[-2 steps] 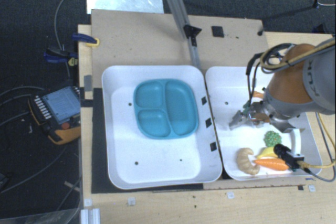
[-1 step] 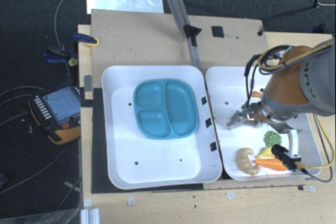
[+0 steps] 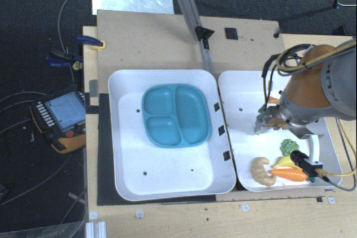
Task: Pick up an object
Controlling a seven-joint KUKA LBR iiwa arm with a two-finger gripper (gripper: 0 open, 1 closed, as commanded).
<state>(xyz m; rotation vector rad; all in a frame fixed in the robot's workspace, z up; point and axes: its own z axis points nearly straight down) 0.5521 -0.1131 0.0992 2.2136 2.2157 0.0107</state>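
My gripper (image 3: 263,124) is low over the middle of the right bin (image 3: 240,92), with the grey and orange arm reaching in from the right. Several toy foods lie at the bin's front right corner: a tan curved piece (image 3: 262,171), an orange carrot (image 3: 288,175), a green broccoli (image 3: 288,146) and a small yellow piece (image 3: 283,162). The gripper stands up and to the left of this cluster, apart from it. Nothing shows between its tips.
The left bin (image 3: 128,175) holds a blue divided plate (image 3: 175,114) in its upper half. A metal pole (image 3: 187,3) slants down to the back edge between the bins. Clamps and a handheld device (image 3: 61,117) lie off the bench at left.
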